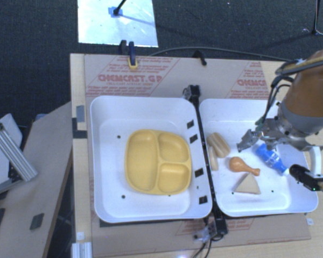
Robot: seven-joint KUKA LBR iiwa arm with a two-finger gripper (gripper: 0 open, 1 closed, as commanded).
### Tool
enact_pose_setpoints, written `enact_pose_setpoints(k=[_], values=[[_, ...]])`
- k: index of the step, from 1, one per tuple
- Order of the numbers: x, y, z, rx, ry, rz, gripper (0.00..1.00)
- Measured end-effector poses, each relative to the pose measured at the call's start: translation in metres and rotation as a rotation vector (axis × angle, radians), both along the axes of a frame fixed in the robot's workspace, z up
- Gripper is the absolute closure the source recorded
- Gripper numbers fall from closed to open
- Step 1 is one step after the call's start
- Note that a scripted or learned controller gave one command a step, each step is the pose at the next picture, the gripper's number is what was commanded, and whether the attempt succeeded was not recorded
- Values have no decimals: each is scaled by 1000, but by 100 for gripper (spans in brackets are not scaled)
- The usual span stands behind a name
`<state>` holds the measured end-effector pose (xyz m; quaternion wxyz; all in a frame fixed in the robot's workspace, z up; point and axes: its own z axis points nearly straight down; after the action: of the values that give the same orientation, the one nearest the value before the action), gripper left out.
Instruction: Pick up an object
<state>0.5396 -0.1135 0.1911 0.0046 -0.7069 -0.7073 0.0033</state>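
Blue plastic marks the likeliest target: a small blue bottle (271,158) lying on its side in the right bin (226,112), toward its right half, directly under the arm's wrist. The gripper (257,139) hangs just beside the bottle's upper left end; whether it is spread or clenched I cannot tell, and nothing is visibly caught in it.

To take the bottle well, the gripper should probably centre over the bottle's body and close across its narrow width rather than along its length, since a round bottle on its side may roll away from an off-centre pinch.

Close neighbours crowd the spot. An orange drumstick-shaped toy (243,166) lies just left of the bottle, a tan wedge (247,185) sits below that, and two pale bread-like pieces (217,147) rest near the divider. The drumstick is the one most likely to be nudged. The left bin (107,117) holds a yellow compartment tray (158,161), well apart on the bench (151,74).
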Motion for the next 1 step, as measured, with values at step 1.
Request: enact_pose_setpoints(k=[1], values=[[3, 0, 6, -2, -12, 3, 0]])
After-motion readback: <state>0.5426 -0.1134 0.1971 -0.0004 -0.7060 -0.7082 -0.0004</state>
